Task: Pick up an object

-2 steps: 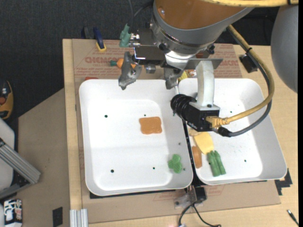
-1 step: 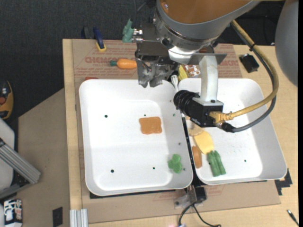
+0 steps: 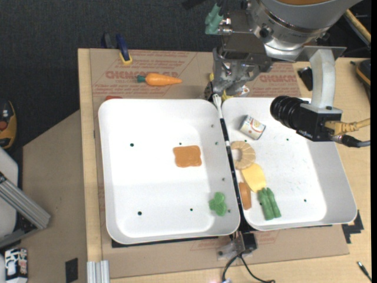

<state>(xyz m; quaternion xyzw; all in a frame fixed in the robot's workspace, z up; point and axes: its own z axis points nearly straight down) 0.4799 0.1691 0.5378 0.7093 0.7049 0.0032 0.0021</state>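
Flat orange toast-shaped toy (image 3: pixel 187 156), alone mid left white bin (image 3: pixel 118 158), best taken squarely from gripper (image 3: pixel 231 82) at one o'clock; finger state impossible to tell.

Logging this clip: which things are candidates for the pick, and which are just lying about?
Candidates, in the bins: toast, broccoli, small can, yellow piece, green asparagus.

Lying about, on the cardboard: carrot, blue-and-yellow clamp.
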